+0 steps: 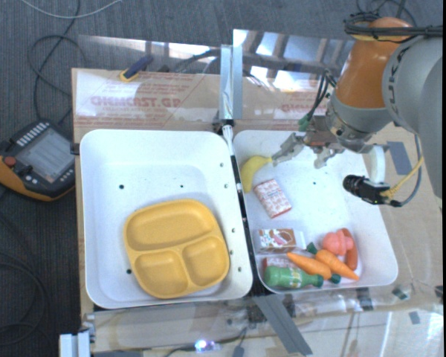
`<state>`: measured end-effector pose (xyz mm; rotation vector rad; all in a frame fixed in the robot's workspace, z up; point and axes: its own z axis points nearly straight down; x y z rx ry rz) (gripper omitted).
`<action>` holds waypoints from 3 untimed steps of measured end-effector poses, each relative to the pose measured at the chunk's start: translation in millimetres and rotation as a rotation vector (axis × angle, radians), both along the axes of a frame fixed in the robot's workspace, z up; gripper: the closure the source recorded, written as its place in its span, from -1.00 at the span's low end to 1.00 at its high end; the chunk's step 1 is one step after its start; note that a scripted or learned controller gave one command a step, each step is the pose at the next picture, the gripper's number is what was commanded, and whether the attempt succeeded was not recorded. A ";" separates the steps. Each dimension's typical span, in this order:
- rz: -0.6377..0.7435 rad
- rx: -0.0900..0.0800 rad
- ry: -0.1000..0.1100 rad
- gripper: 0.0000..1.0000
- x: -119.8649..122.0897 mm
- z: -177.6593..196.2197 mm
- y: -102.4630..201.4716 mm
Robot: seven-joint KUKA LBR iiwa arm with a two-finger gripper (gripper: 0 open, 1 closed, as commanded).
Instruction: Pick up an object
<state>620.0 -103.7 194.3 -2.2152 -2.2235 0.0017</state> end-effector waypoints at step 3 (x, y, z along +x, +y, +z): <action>0.187 -0.005 -0.014 1.00 2.2 -102.4 -8.2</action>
